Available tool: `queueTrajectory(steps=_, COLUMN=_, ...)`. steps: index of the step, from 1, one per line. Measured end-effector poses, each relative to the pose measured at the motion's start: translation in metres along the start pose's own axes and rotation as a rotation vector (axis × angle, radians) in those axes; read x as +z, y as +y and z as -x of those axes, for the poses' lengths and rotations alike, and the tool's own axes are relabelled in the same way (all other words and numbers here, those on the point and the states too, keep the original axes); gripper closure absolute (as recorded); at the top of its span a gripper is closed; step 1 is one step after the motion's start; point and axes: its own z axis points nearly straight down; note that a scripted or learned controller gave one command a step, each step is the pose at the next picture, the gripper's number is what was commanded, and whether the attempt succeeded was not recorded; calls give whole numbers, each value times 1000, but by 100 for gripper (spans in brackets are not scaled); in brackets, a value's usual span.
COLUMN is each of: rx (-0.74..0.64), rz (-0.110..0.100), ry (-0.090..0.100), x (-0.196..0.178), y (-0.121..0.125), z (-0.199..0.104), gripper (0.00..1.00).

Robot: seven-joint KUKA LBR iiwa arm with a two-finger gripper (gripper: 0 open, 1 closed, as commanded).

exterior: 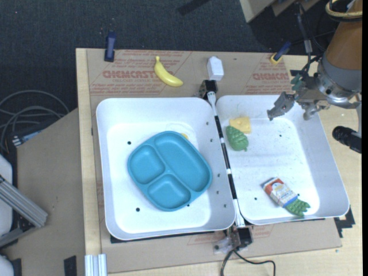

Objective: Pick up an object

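Heads up: your gripper (292, 106) hangs over back of right bin (322, 148), fingers spread apart, nothing between them. Nearest pick looks like yellow block (241, 124) touching green toy (236, 138), by bin's left wall, so left of gripper and slightly toward front. Green one's maybe broccoli, too blurry to say. Red-and-white packet (278, 191) lies at front, well apart. Blue divided plate (167, 169) fills left bin (115, 125), farther off.
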Motion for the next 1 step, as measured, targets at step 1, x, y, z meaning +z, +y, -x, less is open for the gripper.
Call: queueTrajectory(steps=1, rx=1, rz=-2, ry=0, x=105, y=-73, z=10, gripper=0)
